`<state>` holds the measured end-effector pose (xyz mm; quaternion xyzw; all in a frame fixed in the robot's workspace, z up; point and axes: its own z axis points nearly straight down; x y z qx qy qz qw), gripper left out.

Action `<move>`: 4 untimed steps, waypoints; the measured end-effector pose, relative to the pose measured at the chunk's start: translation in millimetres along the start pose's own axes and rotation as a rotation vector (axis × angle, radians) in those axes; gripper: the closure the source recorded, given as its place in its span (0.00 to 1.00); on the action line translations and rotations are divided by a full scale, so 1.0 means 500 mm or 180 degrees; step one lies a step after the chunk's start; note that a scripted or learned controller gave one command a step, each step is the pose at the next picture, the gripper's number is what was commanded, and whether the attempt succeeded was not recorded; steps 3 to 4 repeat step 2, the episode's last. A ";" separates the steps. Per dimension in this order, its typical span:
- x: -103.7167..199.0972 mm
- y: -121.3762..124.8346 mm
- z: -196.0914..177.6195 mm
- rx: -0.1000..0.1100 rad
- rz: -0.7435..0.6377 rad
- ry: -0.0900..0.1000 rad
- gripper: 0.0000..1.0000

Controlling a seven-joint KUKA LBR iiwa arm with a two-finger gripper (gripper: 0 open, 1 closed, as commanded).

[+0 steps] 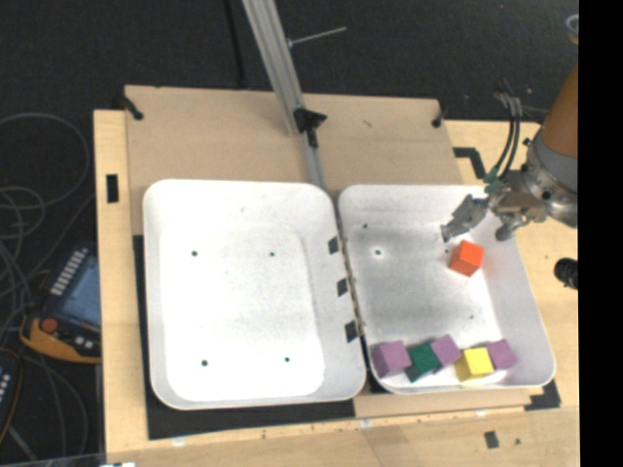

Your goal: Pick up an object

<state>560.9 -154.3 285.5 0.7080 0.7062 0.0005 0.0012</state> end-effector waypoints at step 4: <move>-0.117 0.017 0.163 0.0025 0.0000 -0.0002 0.00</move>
